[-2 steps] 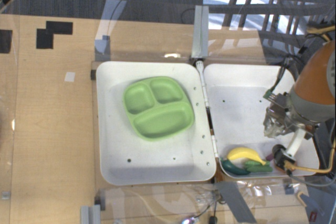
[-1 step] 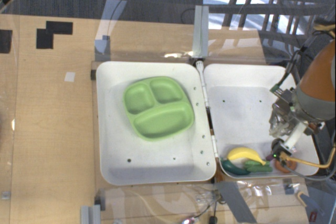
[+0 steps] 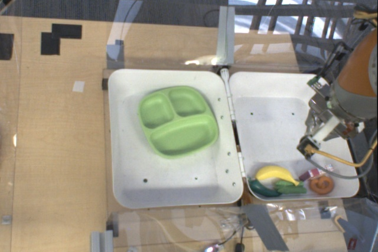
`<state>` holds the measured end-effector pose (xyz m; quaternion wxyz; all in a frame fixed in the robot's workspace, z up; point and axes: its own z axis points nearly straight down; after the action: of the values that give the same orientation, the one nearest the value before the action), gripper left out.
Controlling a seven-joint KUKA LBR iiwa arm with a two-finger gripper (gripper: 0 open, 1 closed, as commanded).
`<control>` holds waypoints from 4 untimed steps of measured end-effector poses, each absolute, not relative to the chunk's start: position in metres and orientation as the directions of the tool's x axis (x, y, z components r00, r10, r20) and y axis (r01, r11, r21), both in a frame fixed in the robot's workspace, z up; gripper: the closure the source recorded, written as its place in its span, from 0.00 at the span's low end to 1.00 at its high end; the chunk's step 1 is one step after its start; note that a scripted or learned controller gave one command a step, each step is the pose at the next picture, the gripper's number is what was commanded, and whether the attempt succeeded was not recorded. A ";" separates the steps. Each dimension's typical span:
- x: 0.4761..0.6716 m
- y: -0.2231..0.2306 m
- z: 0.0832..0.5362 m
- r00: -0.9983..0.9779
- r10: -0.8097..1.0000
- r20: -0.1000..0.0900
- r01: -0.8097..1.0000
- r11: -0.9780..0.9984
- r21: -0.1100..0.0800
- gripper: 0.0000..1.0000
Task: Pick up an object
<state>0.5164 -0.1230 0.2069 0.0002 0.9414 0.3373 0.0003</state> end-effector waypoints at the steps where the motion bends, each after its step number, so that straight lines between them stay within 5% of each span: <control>1: 0.487 -0.134 0.211 0.832 0.554 0.000 0.554 -0.832 -0.001 1.00; 3: 0.489 -0.153 0.214 0.881 0.474 0.001 0.474 -0.881 -0.001 1.00; 4: 0.489 -0.174 0.180 0.924 0.383 -0.001 0.383 -0.924 -0.001 1.00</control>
<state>0.4893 -0.1740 0.1798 -0.0006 0.9808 0.1952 -0.0007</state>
